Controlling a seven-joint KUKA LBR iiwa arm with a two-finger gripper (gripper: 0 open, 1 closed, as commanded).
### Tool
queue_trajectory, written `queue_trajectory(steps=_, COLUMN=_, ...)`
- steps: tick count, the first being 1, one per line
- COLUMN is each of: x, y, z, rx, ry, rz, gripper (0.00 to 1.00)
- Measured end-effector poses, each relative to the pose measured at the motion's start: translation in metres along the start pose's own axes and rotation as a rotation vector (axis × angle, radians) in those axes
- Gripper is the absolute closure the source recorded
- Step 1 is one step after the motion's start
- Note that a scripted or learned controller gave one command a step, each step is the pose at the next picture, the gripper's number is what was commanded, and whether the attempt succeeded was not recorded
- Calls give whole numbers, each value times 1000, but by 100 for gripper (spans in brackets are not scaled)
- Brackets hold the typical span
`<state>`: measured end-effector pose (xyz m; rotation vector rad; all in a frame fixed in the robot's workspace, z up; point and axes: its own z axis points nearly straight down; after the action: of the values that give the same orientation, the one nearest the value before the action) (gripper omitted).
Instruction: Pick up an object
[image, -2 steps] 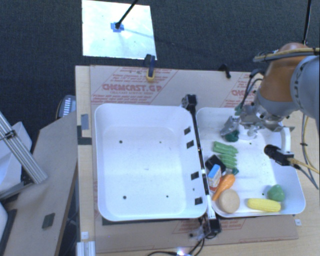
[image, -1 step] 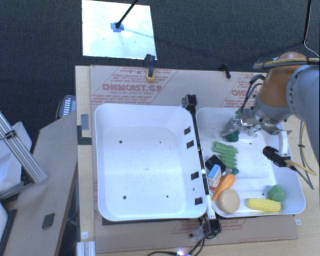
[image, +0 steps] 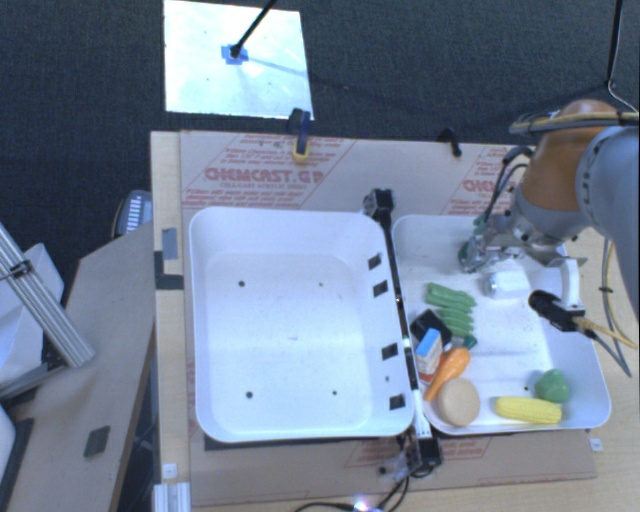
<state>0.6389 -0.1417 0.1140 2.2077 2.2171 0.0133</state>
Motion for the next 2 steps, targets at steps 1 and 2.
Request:
queue_trajectory(steps=1, x=-12, y=-7, z=-147, rx=-1, ry=-2, rz=3, gripper=100)
queue_trajectory(steps=2, x=61, y=19, z=-240, rx=0, ry=3, rz=-8, gripper=100)
